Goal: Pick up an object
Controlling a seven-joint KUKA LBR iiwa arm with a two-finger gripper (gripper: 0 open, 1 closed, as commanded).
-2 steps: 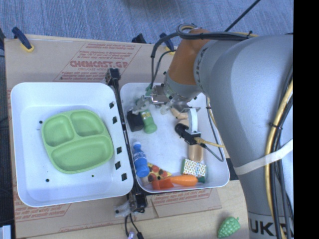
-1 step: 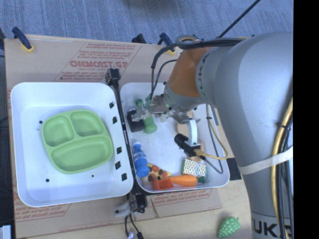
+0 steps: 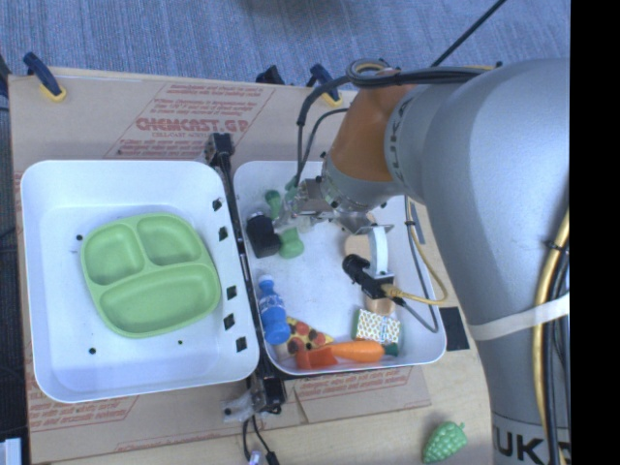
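Gripper (image 3: 291, 211): low at the right bin's (image 3: 426, 342) far-left corner; finger state hidden, cannot tell.
Green object (image 3: 291, 246): just beside gripper.
Carrot (image 3: 356, 351): near edge.
Green tray (image 3: 150, 274): left bin (image 3: 39, 260).

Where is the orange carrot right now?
The carrot lies in the right bin, along its near edge, between the small checkered block and the blue bottle.
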